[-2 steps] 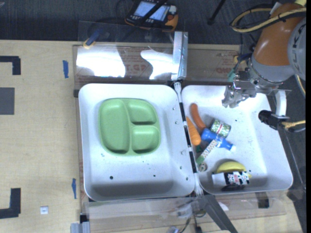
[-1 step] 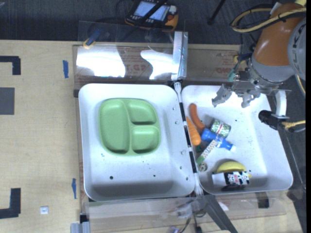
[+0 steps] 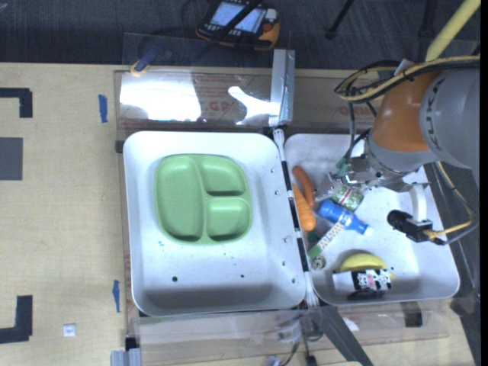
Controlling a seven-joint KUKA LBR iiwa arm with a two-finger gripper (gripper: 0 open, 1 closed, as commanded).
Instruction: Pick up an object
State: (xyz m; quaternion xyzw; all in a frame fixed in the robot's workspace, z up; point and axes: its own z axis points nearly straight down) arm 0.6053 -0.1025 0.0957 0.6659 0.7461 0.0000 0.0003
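— Where are your jaws [image 3: 352,180] now?
— Low in the right bin [image 3: 438,269], right over the blue bottle [image 3: 341,214]; carrot [image 3: 303,197] just beside. Whether they're clenched, I cannot tell.
— Risk?
— Clutter: I'd guess a nudge off the bottle, closing on nothing

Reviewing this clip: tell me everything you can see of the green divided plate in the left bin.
The green divided plate is pale green, looks like matte plastic, and has rounded corners. Raised ridges split it into three compartments: one large on the camera view's left, two smaller stacked on the right. It lies flat, face up, toward the upper middle of the left bin, resting on its white floor. Nothing lies in it and nothing else touches it.
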